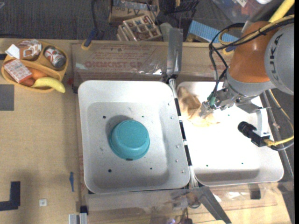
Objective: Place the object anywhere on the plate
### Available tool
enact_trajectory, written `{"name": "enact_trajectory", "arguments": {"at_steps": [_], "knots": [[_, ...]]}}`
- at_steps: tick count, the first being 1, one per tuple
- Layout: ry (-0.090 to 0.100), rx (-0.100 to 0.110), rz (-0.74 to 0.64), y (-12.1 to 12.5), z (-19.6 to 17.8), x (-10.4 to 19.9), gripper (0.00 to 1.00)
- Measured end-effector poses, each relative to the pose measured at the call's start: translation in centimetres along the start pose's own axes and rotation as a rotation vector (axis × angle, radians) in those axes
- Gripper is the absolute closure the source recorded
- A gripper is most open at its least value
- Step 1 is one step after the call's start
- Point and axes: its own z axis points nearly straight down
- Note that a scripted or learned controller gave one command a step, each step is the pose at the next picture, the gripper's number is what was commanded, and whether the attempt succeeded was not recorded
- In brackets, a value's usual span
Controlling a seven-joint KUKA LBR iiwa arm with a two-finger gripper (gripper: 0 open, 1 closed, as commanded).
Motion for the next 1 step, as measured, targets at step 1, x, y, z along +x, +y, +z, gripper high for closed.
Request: {"name": "enact_trajectory", "arguments": {"at_steps": [1], "knots": [[-0.001,-0.002,-0.001,0.07,-4.01,-0.08,1.00]]}}
